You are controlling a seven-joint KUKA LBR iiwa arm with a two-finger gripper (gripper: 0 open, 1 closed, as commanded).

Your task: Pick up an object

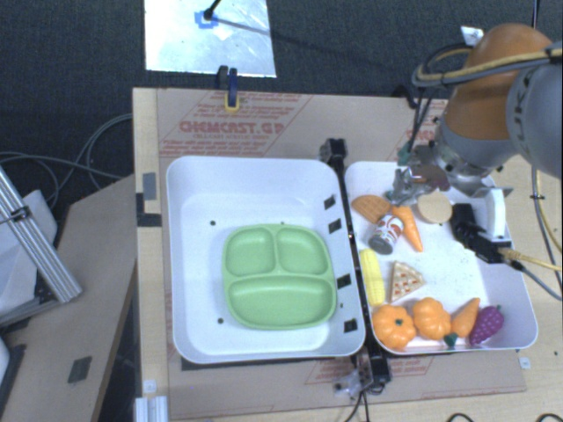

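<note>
Approach step: end effector [406, 185], finger state unclear, hovers just above the long orange plastic carrot [406, 226]; next likely descend and clamp.

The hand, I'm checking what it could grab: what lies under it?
Under the hand lie a carrot and a small can, with a brown bread piece beside them. The hand covers the carrot's top end.

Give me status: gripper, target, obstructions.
Gripper low in right bin, over the toy carrot; grip state unclear. Small can and bread piece crowd the carrot. Green tray in left bin.
</note>
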